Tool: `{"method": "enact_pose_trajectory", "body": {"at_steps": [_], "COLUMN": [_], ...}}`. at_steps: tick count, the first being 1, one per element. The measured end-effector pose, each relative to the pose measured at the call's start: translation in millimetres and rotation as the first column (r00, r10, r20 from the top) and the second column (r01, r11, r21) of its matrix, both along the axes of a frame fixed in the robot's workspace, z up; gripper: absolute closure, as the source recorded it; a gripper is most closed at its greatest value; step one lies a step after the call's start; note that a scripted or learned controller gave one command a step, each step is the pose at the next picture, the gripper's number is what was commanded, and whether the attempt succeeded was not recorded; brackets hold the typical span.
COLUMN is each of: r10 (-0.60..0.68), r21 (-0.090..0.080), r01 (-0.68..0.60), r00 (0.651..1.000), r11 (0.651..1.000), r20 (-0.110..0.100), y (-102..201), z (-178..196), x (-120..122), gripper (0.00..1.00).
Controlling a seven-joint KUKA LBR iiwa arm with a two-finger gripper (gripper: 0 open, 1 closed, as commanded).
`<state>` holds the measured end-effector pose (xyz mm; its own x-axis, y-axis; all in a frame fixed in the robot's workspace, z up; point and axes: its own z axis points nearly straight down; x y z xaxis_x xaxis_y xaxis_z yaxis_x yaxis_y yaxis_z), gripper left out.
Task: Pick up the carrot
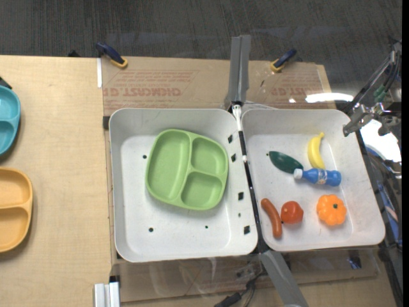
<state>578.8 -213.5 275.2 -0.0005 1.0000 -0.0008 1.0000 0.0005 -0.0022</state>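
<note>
The light wooden bench (pixel 57 107) is carrying two white bins: the left bin (pixel 128 190) is sitting touching the right bin (pixel 364 190). Beyond the left bin, brown cardboard (pixel 166 85) is lying clamped. Left of that bin, a teal tray (pixel 7 123) and an orange tray (pixel 13 210) are resting.

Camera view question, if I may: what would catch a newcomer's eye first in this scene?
Most likely the green divided plate, lying alone in the left white bin. Next come the bright toys in the right white bin: a yellow banana, a blue bottle, a dark green vegetable, an orange pumpkin, a red tomato and a slim orange-red piece, probably the carrot.
</note>
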Motion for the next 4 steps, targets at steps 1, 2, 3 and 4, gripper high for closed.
{"method": "enact_pose_trajectory", "body": {"at_steps": [1, 2, 3, 4], "r10": [0.12, 0.152, 0.017, 0.227], "r21": [0.001, -0.001, 0.007, -0.001], "r01": [-0.12, -0.152, -0.017, -0.227], "r00": [0.993, 0.988, 1.0, 0.974], "r11": [0.993, 0.988, 1.0, 0.974], "r20": [0.0, 0.002, -0.004, 0.003], "y": [26, -6, -5, -8], "z": [-134, -46, -155, -109], "x": [-15, -94, -101, -8], "gripper": [0.0, 0.0, 0.0, 0.0]}}
